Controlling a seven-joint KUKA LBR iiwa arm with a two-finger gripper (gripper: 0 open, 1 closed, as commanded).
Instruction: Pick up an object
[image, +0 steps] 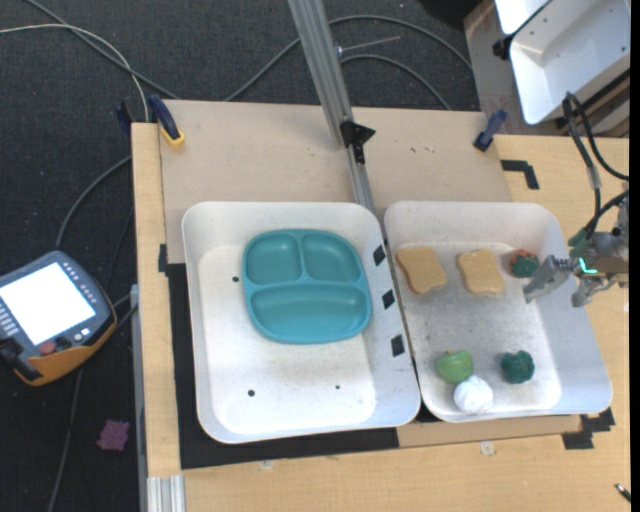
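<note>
While the gripper (562, 283) is hovering at the right bin's (570, 345) right rim, its fingers are standing slightly apart and gripping nothing. A small red object (524, 265) is lying just left of it. Two toast slices (421, 269) are sitting along the bin's top; a green apple (454, 365), white ball (473, 395) and dark green piece (517, 367) are resting below. A teal plate (305, 285) is occupying the left bin (225, 400).
</note>
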